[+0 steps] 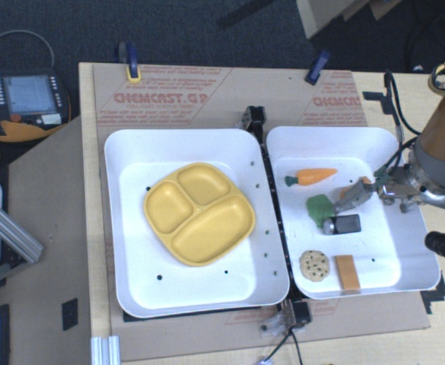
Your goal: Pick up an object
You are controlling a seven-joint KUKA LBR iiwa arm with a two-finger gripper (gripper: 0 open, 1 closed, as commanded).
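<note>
The right bin holds an orange carrot at the back, a green lump in the middle, a round speckled cookie and a tan block at the front. My gripper reaches in from the right, low over the bin, just right of the green lump. Its fingers stand apart, with bare bin floor between them. The gripper is open and holds nothing.
The left bin holds a yellow plate with three compartments. A black divider runs between the bins. The arm's grey and orange wrist hangs over the right bin's far rim. Cables trail at the right.
</note>
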